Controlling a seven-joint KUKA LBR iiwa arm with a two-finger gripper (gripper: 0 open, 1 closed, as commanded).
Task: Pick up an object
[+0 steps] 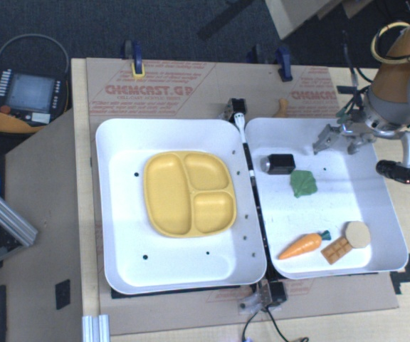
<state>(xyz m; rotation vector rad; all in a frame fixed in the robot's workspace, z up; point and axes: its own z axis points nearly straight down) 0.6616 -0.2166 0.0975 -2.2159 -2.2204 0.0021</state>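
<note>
right bin (376, 212) floor lies open between black block (280, 164), green piece (304, 184) and carrot (302, 246).

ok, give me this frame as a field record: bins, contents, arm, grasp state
left bin: holds a yellow divided plate
right bin: black block, green piece, toy carrot, brown waffle-like piece, round beige piece
arm: reaching in from the right, over the right bin's far edge
gripper: above the bin's far right part, apart from every object
grasp: nothing seen between the jaws
jaw state: cannot tell
</note>
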